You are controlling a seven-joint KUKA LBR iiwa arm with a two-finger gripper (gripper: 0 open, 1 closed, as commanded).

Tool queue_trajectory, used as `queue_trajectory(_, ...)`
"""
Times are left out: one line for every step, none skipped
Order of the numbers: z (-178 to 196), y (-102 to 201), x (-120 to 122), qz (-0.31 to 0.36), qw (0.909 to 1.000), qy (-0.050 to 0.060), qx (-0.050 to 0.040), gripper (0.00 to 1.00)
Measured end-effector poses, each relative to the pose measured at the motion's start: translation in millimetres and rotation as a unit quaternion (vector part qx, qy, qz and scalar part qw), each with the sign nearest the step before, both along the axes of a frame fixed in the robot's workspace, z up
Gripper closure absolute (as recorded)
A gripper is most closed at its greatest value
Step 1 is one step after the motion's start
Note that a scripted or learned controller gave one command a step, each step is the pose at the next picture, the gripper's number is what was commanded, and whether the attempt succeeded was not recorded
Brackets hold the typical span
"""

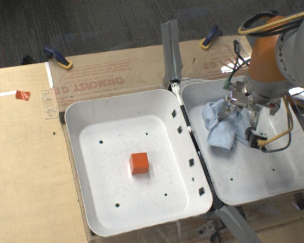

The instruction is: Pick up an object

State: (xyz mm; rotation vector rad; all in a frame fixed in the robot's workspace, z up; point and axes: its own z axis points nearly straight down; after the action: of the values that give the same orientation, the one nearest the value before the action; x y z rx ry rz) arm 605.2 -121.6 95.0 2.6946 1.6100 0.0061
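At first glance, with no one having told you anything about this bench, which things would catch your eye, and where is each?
The small orange-red block stands out most, alone near the middle of the left white bin. Next comes the arm's orange band at the right, above the gripper, which is down in the right bin at a crumpled pale blue cloth.

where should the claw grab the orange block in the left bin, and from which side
Take the orange block across two opposite vertical faces, coming straight down from above. It sits flat and alone near the middle of the left bin, away from the walls, so fingers have room on every side. Its flat parallel faces probably suit a two-finger pinch.
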Motion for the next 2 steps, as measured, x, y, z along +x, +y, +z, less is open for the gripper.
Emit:
queue_trajectory(-1.5, 4.8, 52.9, 0.114, 0.9935, 0.005, -0.0010, 0.00)
queue_trajectory(8.2, 4.4, 53.4, 0.113, 0.9936, 0.004, -0.0005, 1.00)
